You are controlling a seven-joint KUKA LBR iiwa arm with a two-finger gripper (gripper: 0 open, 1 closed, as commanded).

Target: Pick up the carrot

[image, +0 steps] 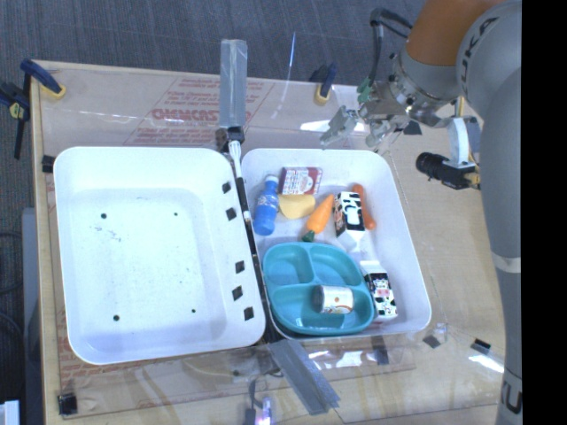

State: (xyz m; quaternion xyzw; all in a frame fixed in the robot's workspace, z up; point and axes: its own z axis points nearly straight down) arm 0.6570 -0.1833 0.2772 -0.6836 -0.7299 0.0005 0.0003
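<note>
The smooth, tapered orange carrot lies mid-bin in the glossy white right-hand bin; the metal two-finger gripper hangs spread, holding nothing, above the bin's far edge.

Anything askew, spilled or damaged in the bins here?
Nothing spilled or broken. One small can lies tipped on its side in the teal divided plate; the carrot lies loose among items in the right bin.

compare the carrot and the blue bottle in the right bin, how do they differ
The carrot is orange with a green tip; the blue bottle is blue with a pale cap. The carrot lies slanted, green end toward the teal tray; the bottle lies nearly straight along the bin's left wall. The carrot tapers; the bottle is stouter. Both lie flat in the right bin, either side of a yellow item.
</note>
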